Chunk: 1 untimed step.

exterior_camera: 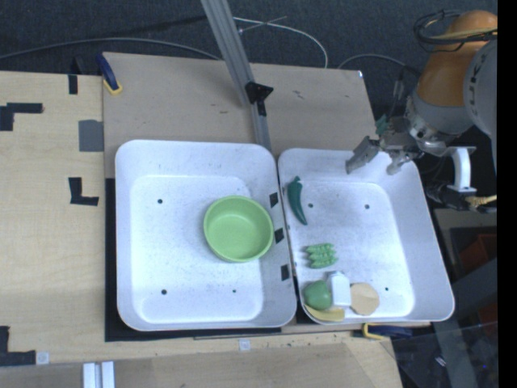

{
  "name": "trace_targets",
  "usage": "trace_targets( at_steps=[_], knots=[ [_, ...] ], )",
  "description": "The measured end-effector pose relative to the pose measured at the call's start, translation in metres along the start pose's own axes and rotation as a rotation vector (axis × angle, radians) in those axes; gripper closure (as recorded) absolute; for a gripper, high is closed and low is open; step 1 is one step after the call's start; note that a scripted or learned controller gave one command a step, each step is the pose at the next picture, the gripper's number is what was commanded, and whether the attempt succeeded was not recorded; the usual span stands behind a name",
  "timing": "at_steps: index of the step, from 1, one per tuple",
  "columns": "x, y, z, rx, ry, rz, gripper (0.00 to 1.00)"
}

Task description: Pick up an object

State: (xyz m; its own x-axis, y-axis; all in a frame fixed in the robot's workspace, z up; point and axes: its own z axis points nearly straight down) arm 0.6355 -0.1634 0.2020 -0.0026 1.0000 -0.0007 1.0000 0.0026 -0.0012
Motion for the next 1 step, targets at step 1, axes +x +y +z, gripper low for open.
trace_targets(
  at_steps=[1],
  knots=[
    [0.0,0.0,0.0,0.0,0.0,0.0,0.0]
  ],
)
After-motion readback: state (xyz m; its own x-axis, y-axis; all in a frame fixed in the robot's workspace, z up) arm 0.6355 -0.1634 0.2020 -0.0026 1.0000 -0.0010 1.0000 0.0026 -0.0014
